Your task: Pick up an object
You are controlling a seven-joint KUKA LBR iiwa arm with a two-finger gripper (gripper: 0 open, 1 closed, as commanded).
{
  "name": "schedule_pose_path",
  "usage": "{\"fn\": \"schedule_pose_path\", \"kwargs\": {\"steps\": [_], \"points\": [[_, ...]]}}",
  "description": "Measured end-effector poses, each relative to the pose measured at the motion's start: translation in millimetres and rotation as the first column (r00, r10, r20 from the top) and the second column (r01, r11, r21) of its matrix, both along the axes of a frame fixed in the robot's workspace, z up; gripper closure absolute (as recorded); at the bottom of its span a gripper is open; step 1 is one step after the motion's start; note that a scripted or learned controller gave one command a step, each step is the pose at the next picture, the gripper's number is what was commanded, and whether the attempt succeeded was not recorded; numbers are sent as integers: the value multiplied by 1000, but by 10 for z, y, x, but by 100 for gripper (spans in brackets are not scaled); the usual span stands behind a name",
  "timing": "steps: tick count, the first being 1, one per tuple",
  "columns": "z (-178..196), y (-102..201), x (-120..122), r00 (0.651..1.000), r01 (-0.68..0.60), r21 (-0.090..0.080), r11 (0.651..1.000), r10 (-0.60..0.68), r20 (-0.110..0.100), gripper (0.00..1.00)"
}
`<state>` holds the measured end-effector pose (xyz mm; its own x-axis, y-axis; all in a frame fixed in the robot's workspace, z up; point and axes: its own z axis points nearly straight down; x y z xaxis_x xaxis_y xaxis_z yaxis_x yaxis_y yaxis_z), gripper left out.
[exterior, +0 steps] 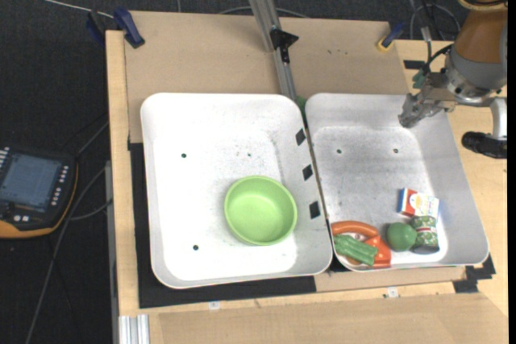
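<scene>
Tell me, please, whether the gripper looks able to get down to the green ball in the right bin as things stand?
Probably yes: the green ball lies open from above, though the can and orange dish crowd it; the gripper hangs over the far end.

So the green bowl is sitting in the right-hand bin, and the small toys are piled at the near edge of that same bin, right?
Not quite. The camera view shows the green bowl in the left bin, alone. The small toys are indeed piled at the near edge of the right bin.
</scene>
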<state>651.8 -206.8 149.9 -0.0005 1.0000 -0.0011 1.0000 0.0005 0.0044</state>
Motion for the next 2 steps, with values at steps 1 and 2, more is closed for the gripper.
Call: {"fn": "schedule_pose_path", "kwargs": {"steps": [1, 2], "points": [[536, -2, 12, 1000, 0, 0, 1000, 0, 1, 100], [578, 405, -88, 1000, -3, 2, 1000, 3, -2, 100]]}}
